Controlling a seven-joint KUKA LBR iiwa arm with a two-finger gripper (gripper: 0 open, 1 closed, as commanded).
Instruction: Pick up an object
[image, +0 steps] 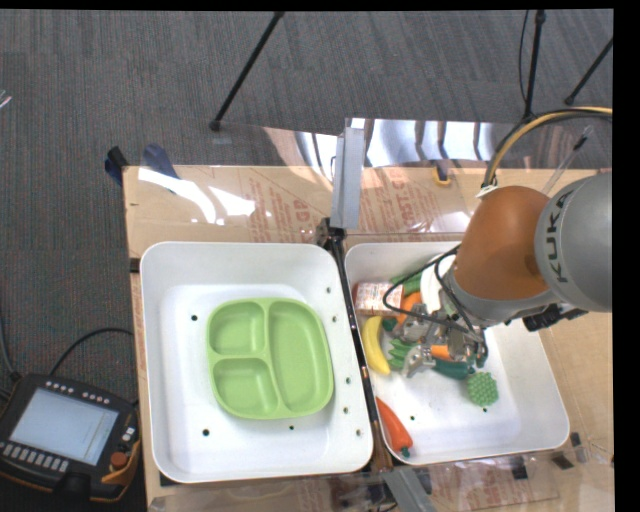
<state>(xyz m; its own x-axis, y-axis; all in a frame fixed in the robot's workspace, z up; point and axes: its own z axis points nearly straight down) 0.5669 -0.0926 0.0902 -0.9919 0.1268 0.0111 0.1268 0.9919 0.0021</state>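
Hand (436, 352), grip unreadable, sits low among toys near the right bin (540, 400) left wall, beside the banana (374, 345)

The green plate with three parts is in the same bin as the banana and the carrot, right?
Not quite. The camera view shows the green plate by itself in the left bin. The banana and the carrot lie in the right bin, where the gripper is reaching.

Grey carpet (150, 80) covers the floor beyond the bench (240, 205) — its brown top glares under a clear sheet. Black tripod legs (245, 70) slant across the carpet. A teach pendant (65, 435) lies at lower left, screen lit.
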